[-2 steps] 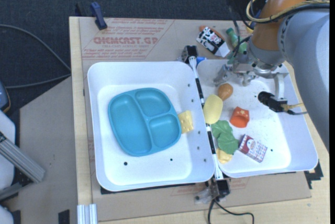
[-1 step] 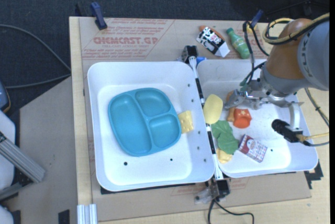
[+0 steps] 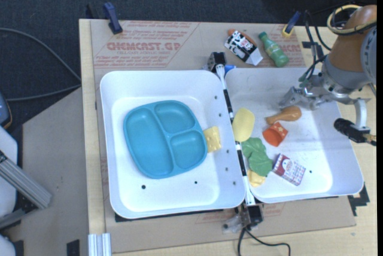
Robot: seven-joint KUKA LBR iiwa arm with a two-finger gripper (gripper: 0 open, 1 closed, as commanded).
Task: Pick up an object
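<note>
The gripper (image 3: 297, 97) hangs low over the upper part of the right bin (image 3: 335, 186), and whether it stands open or closed cannot be told from this slanting view; nothing can be seen held by it. The likeliest target is the orange drumstick-shaped toy (image 3: 283, 114), which lies just below and slightly inward of the gripper, very near it and perhaps touching, though contact cannot be confirmed. To do the grasp well, the gripper should centre over the thick body of that toy instead of its narrow end, and close across its short width so it does not roll out. Just beyond it, further from the gripper, sits a small red piece (image 3: 274, 135), near enough that a sloppy descent could nudge it; keeping the approach vertical would help. Further off lie a yellow piece (image 3: 243, 123), a green leafy toy (image 3: 257, 154) and a small red-and-white carton (image 3: 289, 169), all well apart from the gripper and no obstacle. The left bin (image 3: 119, 189) with its blue divided plate (image 3: 164, 138) plays no part here.
</note>
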